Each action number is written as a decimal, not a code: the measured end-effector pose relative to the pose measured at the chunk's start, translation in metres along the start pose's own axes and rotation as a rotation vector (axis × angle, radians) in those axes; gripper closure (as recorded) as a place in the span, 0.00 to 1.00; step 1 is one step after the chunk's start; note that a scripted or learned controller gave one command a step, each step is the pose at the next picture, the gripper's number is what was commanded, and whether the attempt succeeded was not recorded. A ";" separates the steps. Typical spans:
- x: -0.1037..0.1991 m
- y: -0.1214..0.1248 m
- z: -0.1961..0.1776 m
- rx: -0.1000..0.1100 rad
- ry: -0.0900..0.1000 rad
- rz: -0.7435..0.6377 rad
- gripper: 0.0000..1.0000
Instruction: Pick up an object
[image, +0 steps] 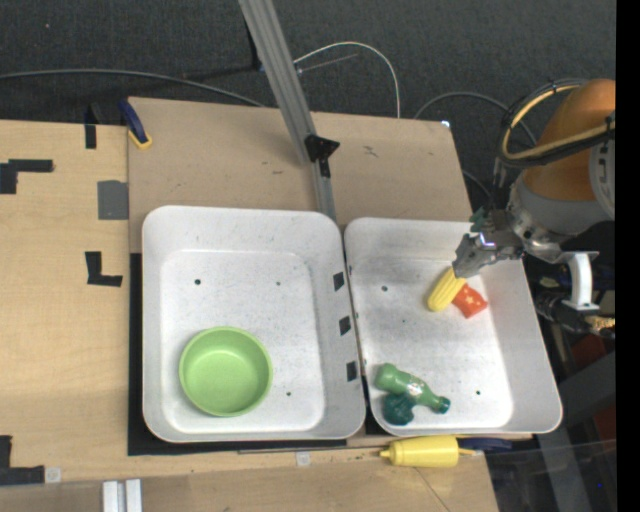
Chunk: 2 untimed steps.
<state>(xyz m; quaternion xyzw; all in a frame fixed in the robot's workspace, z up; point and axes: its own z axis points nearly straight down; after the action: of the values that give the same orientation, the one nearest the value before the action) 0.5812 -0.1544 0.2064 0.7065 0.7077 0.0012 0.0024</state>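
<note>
**Arm over the corn, grab not confirmed**

Yellow bottle lies nearest the camera, on the bench just outside the right bin's front rim. Prob. a stray, since it sits beyond the bin wall.

All places below are relative to the right bin.

Left bin butts against its left wall, w/ a green bowl sitting upright in that bin's front-left part, well away from the arm's side. The arm comes in over the right bin's far-right corner, orange band up top, wrist tilted down and inward; that slant looks chosen to reach the middle of the bin from outside the rim.

Gripper is low over the bin's far-right part, its tip right at the upper end of the corn cob. Jaw state: can't tell, the tip is too small and blurred to judge, so no grasp can be claimed. Corn lies tilted on the bin floor, touching or just beside a small red-orange block on its right. Corn looks like the target, judging by the approach. Crowding by the block could spoil the grip.

Green bottle lies on its side near the bin's front-left corner, well apart from the gripper.
</note>
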 end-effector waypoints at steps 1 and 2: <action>0.003 0.002 -0.043 0.001 0.000 0.000 1.00; 0.003 0.003 -0.092 0.001 0.000 0.000 1.00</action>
<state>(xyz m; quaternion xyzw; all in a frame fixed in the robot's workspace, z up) 0.5839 -0.1516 0.2984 0.7064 0.7078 0.0009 0.0020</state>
